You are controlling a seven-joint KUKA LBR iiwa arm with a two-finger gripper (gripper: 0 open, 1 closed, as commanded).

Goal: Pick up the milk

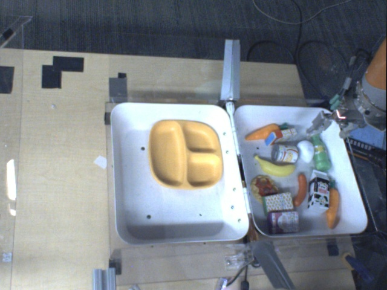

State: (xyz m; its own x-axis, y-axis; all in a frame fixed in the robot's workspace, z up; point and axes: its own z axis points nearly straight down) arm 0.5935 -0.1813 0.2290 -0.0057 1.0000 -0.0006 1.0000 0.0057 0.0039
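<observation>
Up at the right bin's far corner, fingers released; milk well apart.

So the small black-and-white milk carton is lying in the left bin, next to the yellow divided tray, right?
Not quite. The camera view shows the small black-and-white milk carton in the right white bin, among the toy foods. The yellow divided tray sits alone in the left white bin.

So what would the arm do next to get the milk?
Probably swing toward the near end of the right bin and come down over the milk carton. The gripper hangs at the bin's far right corner, well apart from the carton, which lies between a sausage and a carrot.
</observation>
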